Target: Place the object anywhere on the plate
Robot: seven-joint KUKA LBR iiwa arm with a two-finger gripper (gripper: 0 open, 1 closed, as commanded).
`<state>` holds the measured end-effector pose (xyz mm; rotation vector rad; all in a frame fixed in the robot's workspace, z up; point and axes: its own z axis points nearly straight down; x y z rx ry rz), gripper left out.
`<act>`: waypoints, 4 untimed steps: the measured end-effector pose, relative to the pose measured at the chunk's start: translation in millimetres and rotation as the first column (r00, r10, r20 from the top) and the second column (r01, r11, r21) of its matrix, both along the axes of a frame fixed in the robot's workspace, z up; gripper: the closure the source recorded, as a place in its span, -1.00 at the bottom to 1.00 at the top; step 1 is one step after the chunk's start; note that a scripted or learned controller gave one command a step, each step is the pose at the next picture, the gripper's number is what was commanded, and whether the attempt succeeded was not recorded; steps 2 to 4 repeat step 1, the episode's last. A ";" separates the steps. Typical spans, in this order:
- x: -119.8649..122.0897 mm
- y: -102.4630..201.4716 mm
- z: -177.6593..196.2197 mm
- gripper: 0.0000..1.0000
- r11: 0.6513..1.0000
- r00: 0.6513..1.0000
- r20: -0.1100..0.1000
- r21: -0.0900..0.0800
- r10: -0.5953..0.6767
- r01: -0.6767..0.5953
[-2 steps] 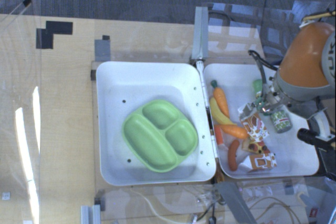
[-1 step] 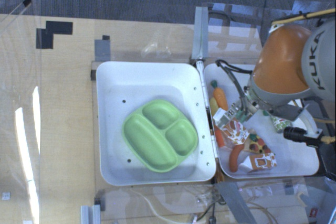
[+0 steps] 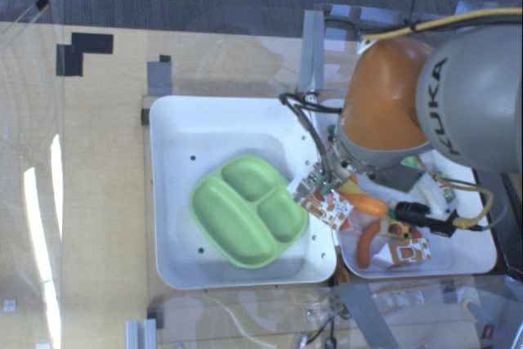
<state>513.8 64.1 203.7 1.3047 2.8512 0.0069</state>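
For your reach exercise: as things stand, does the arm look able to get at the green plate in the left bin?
Probably yes: the green plate lies uncovered, and the arm hangs close beside its right edge.

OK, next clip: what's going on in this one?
A KUKA arm reaches in from the right over two white bins. The left bin holds a green divided plate with nothing on it. The right bin holds toy food: a carrot, a sausage and a small printed box. The gripper sits at the divide between the bins, near the plate's right edge, by a printed packet; whether it grips that is unclear.
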 end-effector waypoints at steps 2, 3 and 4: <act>0.1 -0.5 0.1 -1.00 1.000 1.000 0.000 0.000 -0.001 0.001; 0.1 -0.5 0.1 -1.00 1.000 1.000 0.000 0.000 -0.001 0.001; 0.1 -0.5 0.1 -1.00 1.000 1.000 0.000 0.000 -0.001 0.001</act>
